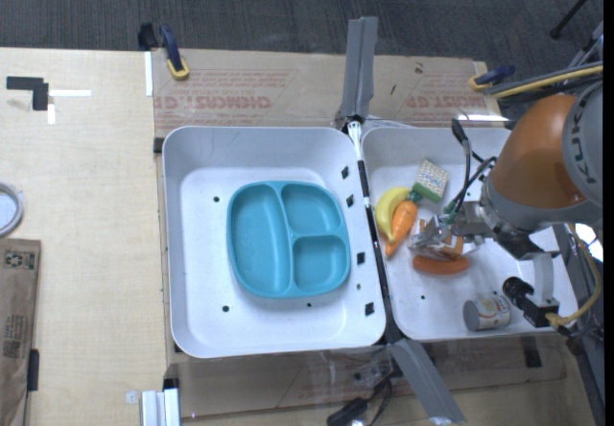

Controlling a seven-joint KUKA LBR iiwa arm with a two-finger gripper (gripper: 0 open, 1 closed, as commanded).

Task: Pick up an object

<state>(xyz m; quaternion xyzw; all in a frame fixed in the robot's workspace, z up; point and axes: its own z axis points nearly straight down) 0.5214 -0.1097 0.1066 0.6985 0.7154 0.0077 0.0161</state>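
Left bin point(192, 223): one blue divided plate point(288, 239). Right bin point(422, 319): banana point(387, 208), carrot point(403, 220), small box point(431, 179), grey can point(487, 313). My pincer point(434, 238) hung low beside the carrot; whether it stood wide or narrow I could not tell.

Hand point(434, 234) low, arm point(537, 165) bent over

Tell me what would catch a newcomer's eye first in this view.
The bright blue divided plate stands out most, lying in the middle of the left bin. Next comes the arm's orange band at the right, with the end effector reaching down into the right bin among a cluster of toy food: a banana, a carrot and a red-orange piece. A small grey can lies near that bin's front edge.
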